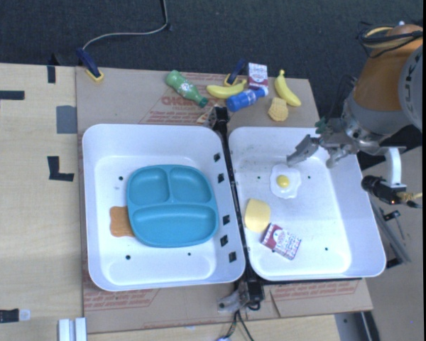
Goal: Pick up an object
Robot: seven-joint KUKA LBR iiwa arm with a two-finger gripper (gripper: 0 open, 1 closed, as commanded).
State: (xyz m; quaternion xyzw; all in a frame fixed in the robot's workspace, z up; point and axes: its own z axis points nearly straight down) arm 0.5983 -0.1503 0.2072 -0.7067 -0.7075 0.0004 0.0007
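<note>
My arm [390, 77] comes in from the right, orange band uppermost, wrist over the upper right corner of the right bin [355, 261]. My gripper [314, 155] hangs above that bin's upper half. Fingers spread wide: one [299, 153] points down-left toward the egg, the other [335, 156] sits just inside the right wall. Nothing between them.

Right bin contents:
- fried egg [285, 183], white with yellow yolk, just below and left of my near fingertip; apart from it, as far as the slanted view lets me judge.
- yellow round piece [257, 214], below and left of the egg, near the left wall.
- dark red packet [280, 241] with a white patch, tilted, just below the yellow piece; whether the two touch, cannot tell.

Left bin [99, 190]:
- blue tray [172, 205] with three compartments, lying flat in the middle.
- orange flat piece [118, 222] partly tucked under the tray's left edge.

On the cardboard [128, 98] behind the bins, a loose cluster: green bottle [185, 88], banana [225, 89], blue bottle [243, 99], small red-and-white carton [258, 74], second banana [286, 91], pale yellow lump [277, 109]. A blue-and-yellow clamp [90, 63] sits at the board's far left corner, with a white cable [153, 20] running up from it.
</note>
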